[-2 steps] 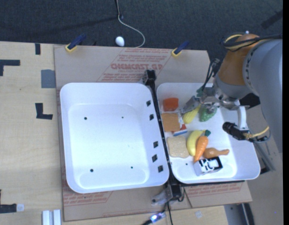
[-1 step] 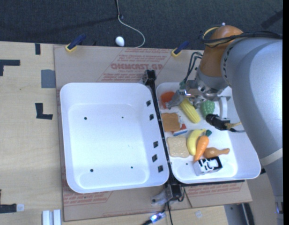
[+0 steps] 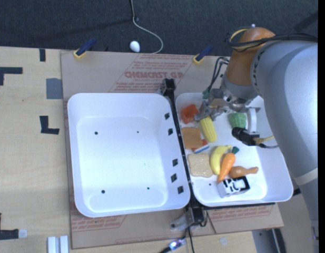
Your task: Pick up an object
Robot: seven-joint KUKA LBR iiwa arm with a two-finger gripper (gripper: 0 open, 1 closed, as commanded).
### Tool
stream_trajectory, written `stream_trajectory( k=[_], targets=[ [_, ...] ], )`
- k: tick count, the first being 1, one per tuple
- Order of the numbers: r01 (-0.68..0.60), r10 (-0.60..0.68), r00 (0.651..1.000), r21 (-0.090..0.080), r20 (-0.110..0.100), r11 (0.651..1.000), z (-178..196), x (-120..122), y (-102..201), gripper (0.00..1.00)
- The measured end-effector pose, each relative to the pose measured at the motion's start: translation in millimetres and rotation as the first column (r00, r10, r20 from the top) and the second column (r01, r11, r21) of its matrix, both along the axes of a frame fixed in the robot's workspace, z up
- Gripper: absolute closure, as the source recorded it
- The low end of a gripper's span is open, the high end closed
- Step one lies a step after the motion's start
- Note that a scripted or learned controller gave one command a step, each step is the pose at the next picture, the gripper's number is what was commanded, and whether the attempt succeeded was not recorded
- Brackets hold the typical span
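Note:
The right bin (image 3: 273,186) holds several toy foods. A yellow corn cob (image 3: 207,129) lies near its upper middle, with a red-orange piece (image 3: 189,112) to its left. Below them are a brown bread slice (image 3: 192,138), a paler slice (image 3: 199,165), a yellow banana (image 3: 218,157), an orange carrot (image 3: 227,165), another orange piece (image 3: 243,171) and a black-and-white block (image 3: 234,185). A green object (image 3: 237,119) sits at the right. My gripper (image 3: 210,107) hangs low over the bin's upper part, just above the corn cob's top end. Nothing shows between its fingers.
The left bin (image 3: 78,141) stands beside the right one, with a black divider clip strip (image 3: 175,141) between them. Both rest on a cardboard sheet (image 3: 146,73). A white cable with a ball end (image 3: 135,46) lies behind. The arm's grey body (image 3: 294,99) covers the right bin's far right side.

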State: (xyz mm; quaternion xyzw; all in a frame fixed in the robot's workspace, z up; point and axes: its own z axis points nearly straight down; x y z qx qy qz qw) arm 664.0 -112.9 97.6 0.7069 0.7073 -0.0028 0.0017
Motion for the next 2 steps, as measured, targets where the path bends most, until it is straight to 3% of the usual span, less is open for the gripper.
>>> stream_trajectory(
  k=[1,2],
  targets=[
    [-0.007,0.007,1.0,0.01,0.005,1.0,92.6,-51.5,75.3,1.0],
    [-0.008,0.008,1.0,0.009,-0.004,1.0,95.6,-104.6,154.1,1.0]
  ],
)
